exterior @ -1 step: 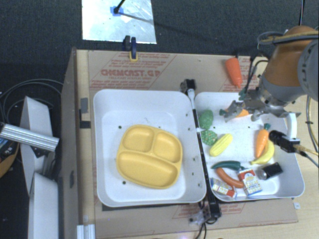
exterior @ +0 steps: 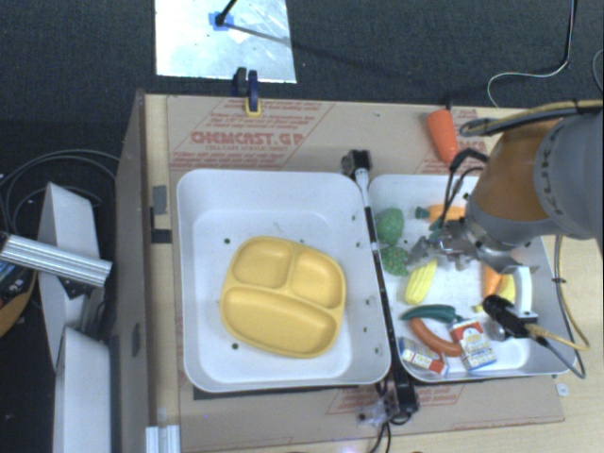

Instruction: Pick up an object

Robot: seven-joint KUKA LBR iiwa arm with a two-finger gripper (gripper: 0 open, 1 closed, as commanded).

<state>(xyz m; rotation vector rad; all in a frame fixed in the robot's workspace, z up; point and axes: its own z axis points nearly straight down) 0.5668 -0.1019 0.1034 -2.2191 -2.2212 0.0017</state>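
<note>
One fixed camera looks down at a slant on the worktop (exterior: 283, 125), both bins within frame.

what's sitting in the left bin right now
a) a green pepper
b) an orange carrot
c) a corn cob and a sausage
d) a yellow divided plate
d, since the left bin holds the yellow divided plate lying flat in its middle, while the corn cob and the other small toy foods lie in the right bin under the arm.
</note>
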